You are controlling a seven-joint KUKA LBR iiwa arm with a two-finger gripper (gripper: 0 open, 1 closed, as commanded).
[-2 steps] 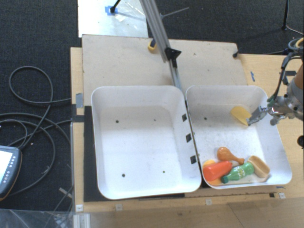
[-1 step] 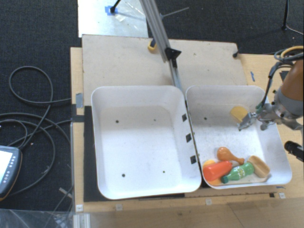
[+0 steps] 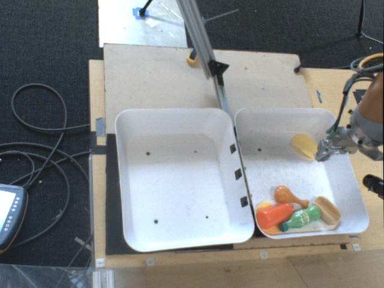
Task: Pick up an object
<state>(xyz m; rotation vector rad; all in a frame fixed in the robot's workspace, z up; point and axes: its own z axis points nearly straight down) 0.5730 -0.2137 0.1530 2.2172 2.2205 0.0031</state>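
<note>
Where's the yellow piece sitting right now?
The yellow piece lies alone in the right bin, near its far right side, just left of the gripper, apart from the toys clustered at the near edge.

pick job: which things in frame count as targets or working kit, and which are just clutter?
Job:
- hand
- yellow piece beside it, in the right bin
- orange drumstick-shaped toy
- red-orange toy
- green bottle
- tan bun-shaped piece

Lying about:
- left bin
- black cables on the floor
- tablet at the left edge
- grey pole
</note>
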